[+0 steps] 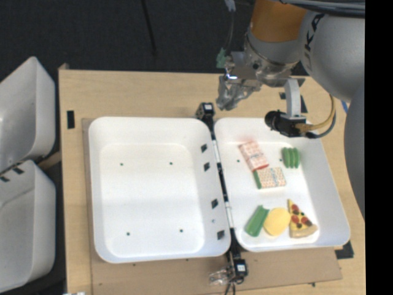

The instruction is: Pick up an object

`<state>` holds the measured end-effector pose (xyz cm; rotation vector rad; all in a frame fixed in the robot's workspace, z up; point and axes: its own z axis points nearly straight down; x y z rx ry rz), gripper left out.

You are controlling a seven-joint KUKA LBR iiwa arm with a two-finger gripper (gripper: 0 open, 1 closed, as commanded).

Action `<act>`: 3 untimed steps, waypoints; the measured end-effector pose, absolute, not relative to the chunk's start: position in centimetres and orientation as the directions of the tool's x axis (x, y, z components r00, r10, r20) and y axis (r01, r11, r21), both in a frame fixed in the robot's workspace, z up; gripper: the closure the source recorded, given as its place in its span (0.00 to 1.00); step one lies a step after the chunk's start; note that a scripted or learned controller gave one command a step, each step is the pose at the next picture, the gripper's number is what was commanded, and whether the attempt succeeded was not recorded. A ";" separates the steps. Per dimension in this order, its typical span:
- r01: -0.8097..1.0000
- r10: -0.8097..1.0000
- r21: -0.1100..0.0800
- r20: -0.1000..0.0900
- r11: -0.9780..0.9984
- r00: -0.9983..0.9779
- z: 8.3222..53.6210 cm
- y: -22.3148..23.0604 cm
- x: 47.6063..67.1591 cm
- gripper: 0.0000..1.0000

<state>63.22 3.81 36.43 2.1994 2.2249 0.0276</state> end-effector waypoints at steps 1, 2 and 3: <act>1.000 1.000 0.008 -0.003 -0.001 0.001 38.7 0.7 67.9 1.00; 1.000 1.000 -0.007 -0.001 0.004 -0.004 27.4 4.5 68.9 1.00; 1.000 1.000 0.004 -0.001 0.000 0.000 30.3 2.1 69.0 1.00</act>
